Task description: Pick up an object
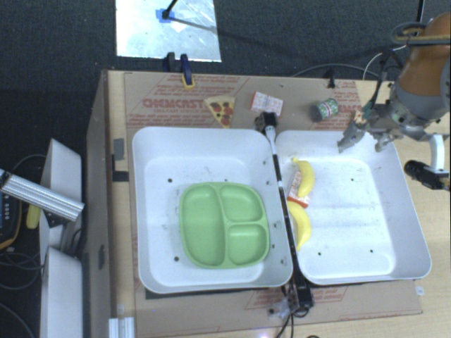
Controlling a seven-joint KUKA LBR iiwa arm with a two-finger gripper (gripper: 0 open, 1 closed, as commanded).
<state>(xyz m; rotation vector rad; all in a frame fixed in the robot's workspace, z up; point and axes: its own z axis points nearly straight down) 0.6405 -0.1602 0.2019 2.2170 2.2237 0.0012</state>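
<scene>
Inside right bin, banana; left, green plate.

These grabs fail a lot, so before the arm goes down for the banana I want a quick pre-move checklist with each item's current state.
1. Target in reach zone: banana lies in the right bin, against its left wall. Ok.
2. Gripper free of load: gripper has nothing between its spread fingers. Ok.
3. Gripper above target: it sits over the bin's upper right rim, well off the banana. Not ok.
4. Finger room: banana touches the divider between the bins. Not ok, probably tight.
5. Neighbours: green plate sits in the left bin, apart from the banana. Ok.
6. Gripper height over the bin: cannot tell.
</scene>
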